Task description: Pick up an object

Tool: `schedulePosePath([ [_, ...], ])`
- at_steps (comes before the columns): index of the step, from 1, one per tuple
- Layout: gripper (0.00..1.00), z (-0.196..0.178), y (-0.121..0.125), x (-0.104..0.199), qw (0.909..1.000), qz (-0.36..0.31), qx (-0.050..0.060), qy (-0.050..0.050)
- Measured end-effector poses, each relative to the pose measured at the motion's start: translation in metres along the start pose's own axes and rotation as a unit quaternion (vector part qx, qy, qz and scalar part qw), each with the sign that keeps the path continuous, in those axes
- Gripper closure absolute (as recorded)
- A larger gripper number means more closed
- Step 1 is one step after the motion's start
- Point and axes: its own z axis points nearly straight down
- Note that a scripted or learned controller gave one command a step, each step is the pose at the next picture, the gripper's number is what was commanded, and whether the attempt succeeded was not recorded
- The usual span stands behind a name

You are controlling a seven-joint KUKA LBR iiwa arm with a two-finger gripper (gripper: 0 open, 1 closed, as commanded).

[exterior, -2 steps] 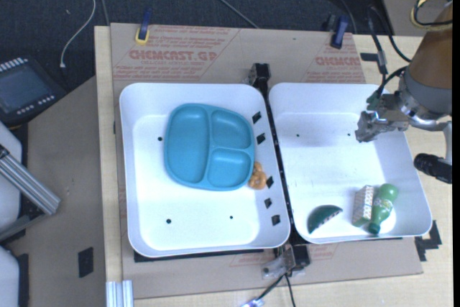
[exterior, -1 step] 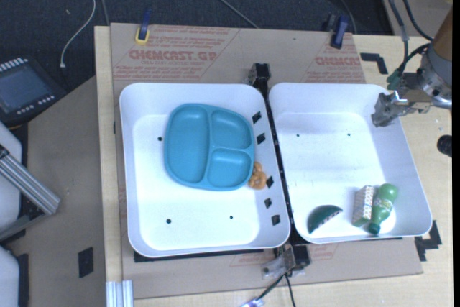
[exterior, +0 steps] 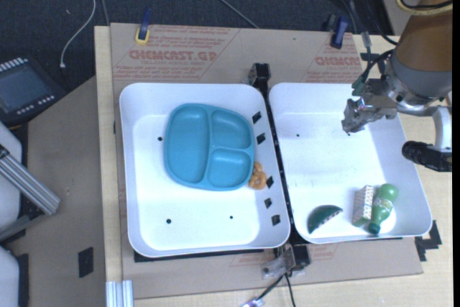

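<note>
My gripper (exterior: 353, 122) hangs over the upper right part of the right bin (exterior: 323, 162), well above its floor, and I see nothing between its fingers. A green bottle-like object (exterior: 382, 206) lies near the bin's front right corner, with a pale studded block (exterior: 364, 204) just left of it. A dark green half-round piece (exterior: 325, 217) rests at the bin's front edge. In the left bin (exterior: 144, 176) lies a blue divided plate (exterior: 210, 146), with a small orange-tan object (exterior: 257, 175) against its right rim.
A black divider with clips (exterior: 267, 154) runs between the two bins. Blue clamps (exterior: 144, 31) hold the cardboard sheet at the back. Cables trail across the dark floor beyond the bench. The arm's orange band (exterior: 425, 18) looms at the right.
</note>
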Motion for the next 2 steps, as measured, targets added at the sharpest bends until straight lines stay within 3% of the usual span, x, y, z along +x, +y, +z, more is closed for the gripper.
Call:
schedulePosePath([
  [2,1.0,0.003,-0.008,0.114,1.0,0.0,0.0,0.0],
])
